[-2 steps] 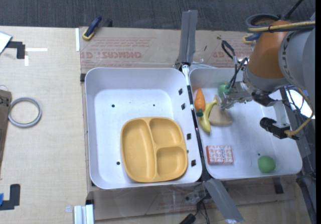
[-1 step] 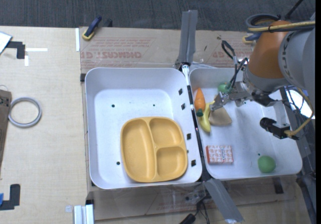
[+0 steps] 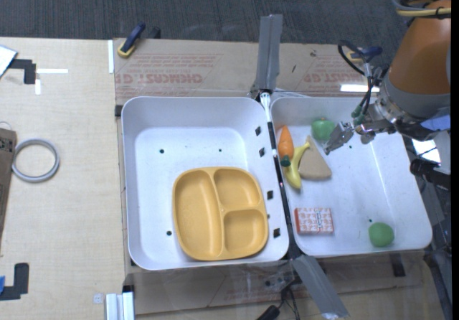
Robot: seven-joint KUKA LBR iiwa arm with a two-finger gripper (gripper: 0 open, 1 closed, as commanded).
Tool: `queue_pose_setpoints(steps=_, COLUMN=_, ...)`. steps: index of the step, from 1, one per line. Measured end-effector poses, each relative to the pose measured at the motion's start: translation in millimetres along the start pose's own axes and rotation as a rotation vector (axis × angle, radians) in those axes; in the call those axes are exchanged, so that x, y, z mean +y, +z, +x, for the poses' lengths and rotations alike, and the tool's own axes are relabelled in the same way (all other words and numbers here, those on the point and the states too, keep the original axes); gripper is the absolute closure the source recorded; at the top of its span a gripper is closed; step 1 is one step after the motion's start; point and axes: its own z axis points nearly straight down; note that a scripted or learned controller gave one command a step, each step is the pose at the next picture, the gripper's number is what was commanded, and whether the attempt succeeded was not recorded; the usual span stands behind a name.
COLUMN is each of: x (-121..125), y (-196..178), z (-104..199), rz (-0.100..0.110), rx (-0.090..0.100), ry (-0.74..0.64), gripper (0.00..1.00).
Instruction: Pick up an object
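The right bin point(image 3: 401, 189) holds several items. An orange carrot point(image 3: 286, 141), a yellow banana point(image 3: 293, 169) and a tan wedge point(image 3: 315, 167) lie together by its left wall. A green piece point(image 3: 322, 128) sits near the back, a red-and-white box point(image 3: 314, 222) near the front, and a green ball point(image 3: 381, 234) at the front right. My gripper point(image 3: 350, 135) hangs low over the back of this bin, just right of the green piece and above the tan wedge. Nothing shows in its grasp.
A yellow divided plate point(image 3: 220, 212) lies in the left bin point(image 3: 143, 168). A grey divider point(image 3: 270, 53) rises between the bins at the back. A tape ring point(image 3: 33, 160) rests on the bench at far left. The orange-banded arm point(image 3: 424, 46) fills the upper right.
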Motion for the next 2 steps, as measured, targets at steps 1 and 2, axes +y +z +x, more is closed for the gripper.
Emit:
queue_pose_setpoints(steps=1, x=31.9, y=126.2, z=-11.3, rz=-0.008, rx=-0.001, ry=-0.029, gripper=0.0)
queue_pose_setpoints(steps=2, x=33.0, y=115.3, z=-12.2, rz=-0.011, rx=-0.002, ry=-0.028, gripper=1.0)
